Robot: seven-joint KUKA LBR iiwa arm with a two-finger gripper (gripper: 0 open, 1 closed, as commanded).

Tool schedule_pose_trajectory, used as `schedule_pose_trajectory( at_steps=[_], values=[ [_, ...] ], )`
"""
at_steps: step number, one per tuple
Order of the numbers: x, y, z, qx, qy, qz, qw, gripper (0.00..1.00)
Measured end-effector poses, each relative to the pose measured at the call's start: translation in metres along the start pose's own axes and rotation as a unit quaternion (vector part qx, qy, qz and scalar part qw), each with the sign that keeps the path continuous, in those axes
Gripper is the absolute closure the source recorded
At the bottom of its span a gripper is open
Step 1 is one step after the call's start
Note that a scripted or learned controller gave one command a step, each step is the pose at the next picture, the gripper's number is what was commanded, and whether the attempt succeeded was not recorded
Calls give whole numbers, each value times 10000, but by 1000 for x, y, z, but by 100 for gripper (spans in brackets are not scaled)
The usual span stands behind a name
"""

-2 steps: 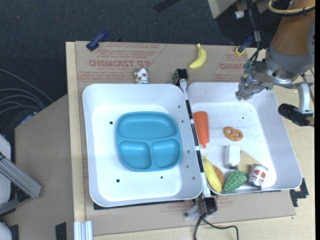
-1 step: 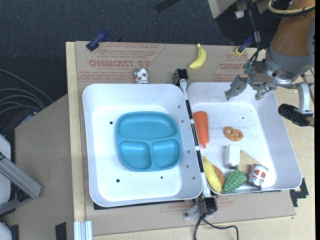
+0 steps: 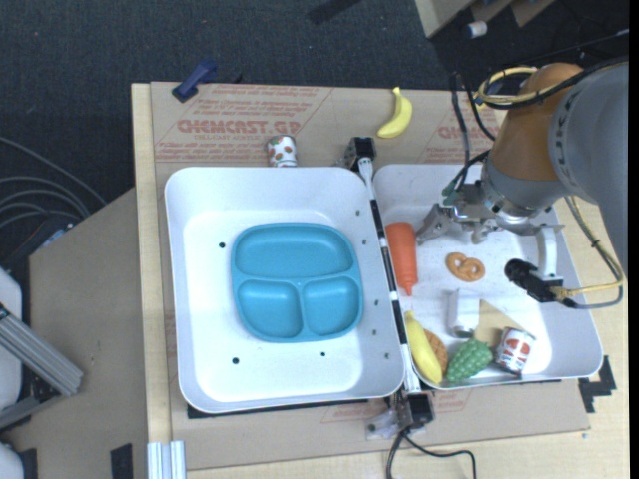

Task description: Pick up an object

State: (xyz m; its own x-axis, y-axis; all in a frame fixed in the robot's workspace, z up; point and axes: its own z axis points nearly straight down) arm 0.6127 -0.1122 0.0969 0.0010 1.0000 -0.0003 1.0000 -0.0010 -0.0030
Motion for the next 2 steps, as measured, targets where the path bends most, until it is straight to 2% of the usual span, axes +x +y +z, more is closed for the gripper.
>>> schedule_pose_trajectory(
  at_steps=[1, 2],
  values=[
    [1, 2, -11, -21, 0, -5, 10000, 100],
    [1, 1, -11, -19, 0, -4, 10000, 0]
  ],
)
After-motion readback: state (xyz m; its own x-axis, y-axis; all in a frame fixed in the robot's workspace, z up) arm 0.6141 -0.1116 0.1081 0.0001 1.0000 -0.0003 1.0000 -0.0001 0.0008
